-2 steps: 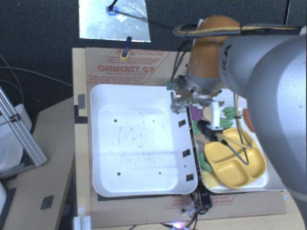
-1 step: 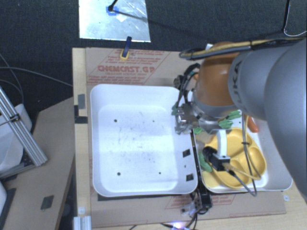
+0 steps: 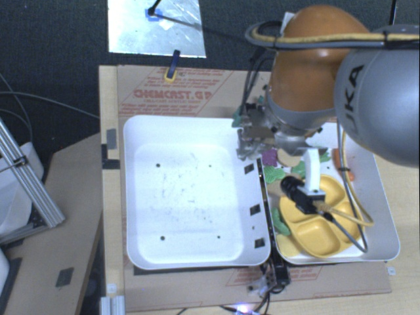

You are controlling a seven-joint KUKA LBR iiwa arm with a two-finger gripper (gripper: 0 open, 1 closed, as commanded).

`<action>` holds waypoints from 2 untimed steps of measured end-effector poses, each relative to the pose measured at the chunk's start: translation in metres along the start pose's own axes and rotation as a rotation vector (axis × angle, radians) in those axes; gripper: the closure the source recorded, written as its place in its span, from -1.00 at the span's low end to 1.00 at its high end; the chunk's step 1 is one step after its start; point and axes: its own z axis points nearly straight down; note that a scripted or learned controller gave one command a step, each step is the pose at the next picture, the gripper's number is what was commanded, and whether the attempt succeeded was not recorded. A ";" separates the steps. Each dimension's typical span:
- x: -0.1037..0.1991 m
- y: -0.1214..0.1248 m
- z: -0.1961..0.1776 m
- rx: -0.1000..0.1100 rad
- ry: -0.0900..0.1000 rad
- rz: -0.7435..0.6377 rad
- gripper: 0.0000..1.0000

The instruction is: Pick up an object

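A: Where is the yellow plastic dish [image 3: 315, 233]?
B: In the right white bin [image 3: 387, 239], near its front. It looks light, hard, slippery; grab its thin rim.
A: And the gripper [image 3: 249, 147]?
B: Over the bins' shared edge. Can't see if it's gripping.

Grey arm [image 3: 384, 104], orange band [image 3: 308, 58]

Arm [image 3: 308, 64] over the right bin [image 3: 384, 236], above a yellow dish [image 3: 315, 233], green piece [image 3: 281, 222] and purple piece [image 3: 270, 157]
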 end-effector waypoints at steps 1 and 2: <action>0.022 -0.006 -0.144 -0.005 0.001 0.002 1.00; -0.007 0.035 0.020 0.026 -0.010 0.013 1.00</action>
